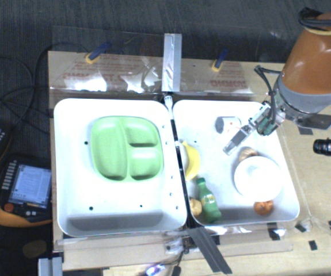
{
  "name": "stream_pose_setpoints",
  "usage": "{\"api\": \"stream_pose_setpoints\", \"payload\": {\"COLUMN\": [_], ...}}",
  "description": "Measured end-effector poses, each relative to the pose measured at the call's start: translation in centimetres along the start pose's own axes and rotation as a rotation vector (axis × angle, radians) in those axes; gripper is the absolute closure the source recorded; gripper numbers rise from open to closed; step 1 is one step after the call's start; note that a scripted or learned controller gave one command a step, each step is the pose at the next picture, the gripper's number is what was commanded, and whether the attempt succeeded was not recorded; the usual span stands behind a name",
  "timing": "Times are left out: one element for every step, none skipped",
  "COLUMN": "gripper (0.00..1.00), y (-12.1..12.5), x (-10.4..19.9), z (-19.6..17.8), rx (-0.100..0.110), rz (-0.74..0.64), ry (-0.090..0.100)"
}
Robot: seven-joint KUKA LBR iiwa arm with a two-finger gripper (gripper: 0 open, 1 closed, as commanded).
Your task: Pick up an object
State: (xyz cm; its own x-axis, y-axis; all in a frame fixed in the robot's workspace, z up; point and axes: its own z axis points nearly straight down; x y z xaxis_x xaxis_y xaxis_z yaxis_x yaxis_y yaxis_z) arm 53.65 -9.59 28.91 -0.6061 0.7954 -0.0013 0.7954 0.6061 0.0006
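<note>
My gripper (pixel 234 142) hangs low with nothing in it; I cannot tell its gap. The white bowl (pixel 258 176) sits just below, easy to grab.

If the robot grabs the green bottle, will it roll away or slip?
The green bottle lies on its side by the bin's near wall, so a nudge would probably roll it. It touches a small yellowish thing, which might stop it rolling that way. Its body looks smooth and rounded, so the tool could slip off unless it closes squarely across it.
</note>
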Motion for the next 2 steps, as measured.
{"api": "stream_pose_setpoints", "payload": {"gripper": [0.00,0.00], "y": [-2.7,-2.6], "x": [1.7,-5.2], "z": [14.7,12.7], "rx": [0.002,0.001], "rz": [-0.042,0.067], "ry": [0.003,0.001]}}
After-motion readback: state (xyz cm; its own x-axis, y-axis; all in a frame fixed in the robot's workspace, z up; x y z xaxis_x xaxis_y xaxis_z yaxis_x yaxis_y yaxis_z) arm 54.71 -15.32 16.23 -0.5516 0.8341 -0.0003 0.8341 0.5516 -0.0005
